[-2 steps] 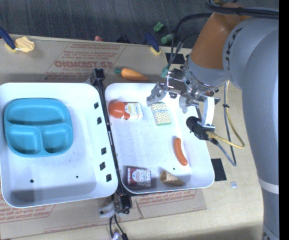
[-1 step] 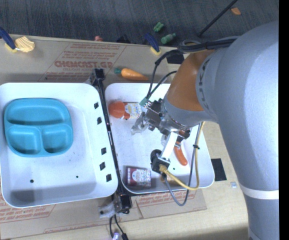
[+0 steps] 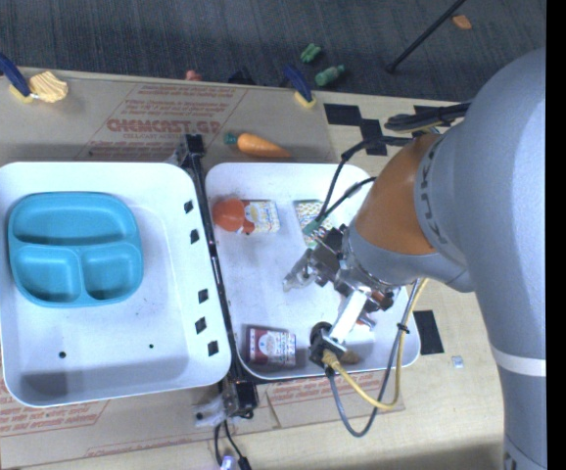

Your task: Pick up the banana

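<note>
My gripper (image 3: 301,274) hangs over the middle of the right bin (image 3: 263,292), above bare white floor. The arm and wrist cover the bin's right part and whatever lies under them. Nothing yellow and banana-shaped is in the uncovered part of either bin. Closest to the gripper are a small patterned packet (image 3: 308,213) toward the bin's back and a dark red box (image 3: 270,346) at its front edge.
A red round fruit (image 3: 228,213) and a small white carton (image 3: 262,217) lie at the back of the right bin. The left bin (image 3: 97,360) holds a blue divided tray (image 3: 75,248). An orange carrot (image 3: 259,145) lies on the bench behind the bins.
</note>
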Action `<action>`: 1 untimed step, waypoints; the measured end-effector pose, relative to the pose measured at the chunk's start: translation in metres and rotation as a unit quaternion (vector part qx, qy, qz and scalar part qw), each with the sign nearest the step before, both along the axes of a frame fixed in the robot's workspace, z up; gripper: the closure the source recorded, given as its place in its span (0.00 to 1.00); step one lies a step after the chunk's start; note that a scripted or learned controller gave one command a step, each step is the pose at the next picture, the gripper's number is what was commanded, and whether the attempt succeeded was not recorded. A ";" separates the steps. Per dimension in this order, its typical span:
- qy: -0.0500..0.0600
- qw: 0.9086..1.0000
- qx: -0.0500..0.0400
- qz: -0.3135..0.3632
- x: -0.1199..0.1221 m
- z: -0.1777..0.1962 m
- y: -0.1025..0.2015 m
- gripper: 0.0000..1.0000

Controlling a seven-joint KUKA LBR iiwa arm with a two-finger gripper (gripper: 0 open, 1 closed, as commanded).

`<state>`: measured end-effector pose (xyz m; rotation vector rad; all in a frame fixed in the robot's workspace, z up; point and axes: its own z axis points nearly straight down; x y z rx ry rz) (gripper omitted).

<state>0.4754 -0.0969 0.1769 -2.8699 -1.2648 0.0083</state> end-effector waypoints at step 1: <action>0.000 0.963 -0.001 -0.269 0.001 0.016 0.104 0.00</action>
